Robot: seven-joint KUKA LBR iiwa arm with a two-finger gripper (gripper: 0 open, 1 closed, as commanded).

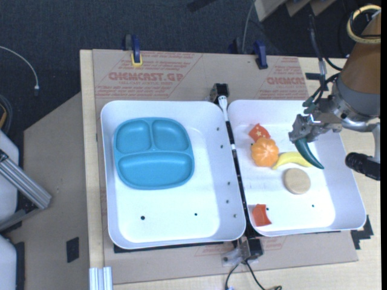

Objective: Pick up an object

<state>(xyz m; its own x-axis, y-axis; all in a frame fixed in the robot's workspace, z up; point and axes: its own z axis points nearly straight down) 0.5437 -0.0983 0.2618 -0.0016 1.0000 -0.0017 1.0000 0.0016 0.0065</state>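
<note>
My gripper hangs over the back right part of the right bin. A dark green pepper slants down from between its fingers, its upper end pinched there, so the gripper is shut on it. The pepper's lower tip points toward the bin's right side and crosses the end of a yellow banana. An orange fruit lies left of the banana, with a red piece behind it. A tan round disc sits in front of the banana. A small red-orange block lies near the bin's front left corner.
The left bin holds a blue divided plate. A black divider strip runs between the bins. Clamps stand on the board's back edge. The grey and orange arm comes in from the right, above the right bin's rim.
</note>
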